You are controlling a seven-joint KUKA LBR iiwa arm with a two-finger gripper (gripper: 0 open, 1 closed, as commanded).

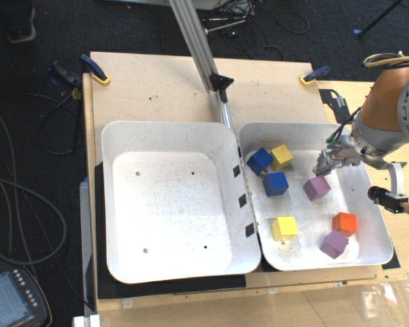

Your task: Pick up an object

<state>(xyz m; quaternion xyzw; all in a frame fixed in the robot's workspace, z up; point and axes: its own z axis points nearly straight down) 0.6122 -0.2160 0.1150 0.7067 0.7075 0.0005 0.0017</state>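
1. We see 2 shallow white bins side by side on a bench (163, 80): the left bin (123, 135) and the right bin (375, 251), their inner rims touching.
2. The arm (388, 111), grey with an orange band, reaches in from the right, and its gripper (325, 165) hangs over the upper right part of the right bin.
3. We cannot tell how wide the claw stands, since its tips are too small and dark to resolve; no block is visible between them.
4. Just below and left of the gripper lies a purple block (316, 187); whether the tips touch it we cannot tell.
5. At the upper left of the right bin, 2 blue blocks (260, 161) (276, 183) sit close to a yellow block (281, 157).
6. Lower in the same bin rest a second yellow block (284, 228), an orange block (345, 223) and, just beside it, a second purple block (334, 243).
7. A slanted metal pole (194, 36) ends at the far edge where the 2 bins meet.
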